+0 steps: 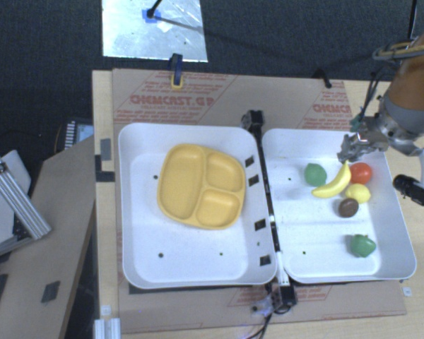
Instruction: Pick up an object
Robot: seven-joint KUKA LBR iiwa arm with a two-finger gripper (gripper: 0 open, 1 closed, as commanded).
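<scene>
The robot arm's jaws point(355, 147) hang low over the far part of the right-hand white bin point(297, 260), just above the upper tip of a yellow banana point(335, 182); whether they are open or closed cannot be told from this angle, and nothing can be seen gripped between them. The banana lies aslant directly below the jaws. A red tomato point(361, 172) sits just beside the jaws on the arm's side, touching the banana, with a small yellow fruit point(361, 193) and a brown round fruit point(348, 207) close beneath it. A green round fruit point(315, 174) rests on the other side of the banana. A green pepper-like piece point(363, 245) lies well apart, toward the bin's near edge. Far from the jaws, in the left-hand white bin point(138, 260), sits a yellow divided plate point(201, 186). Both bins rest on the cardboard-covered worktop point(219, 97).
</scene>
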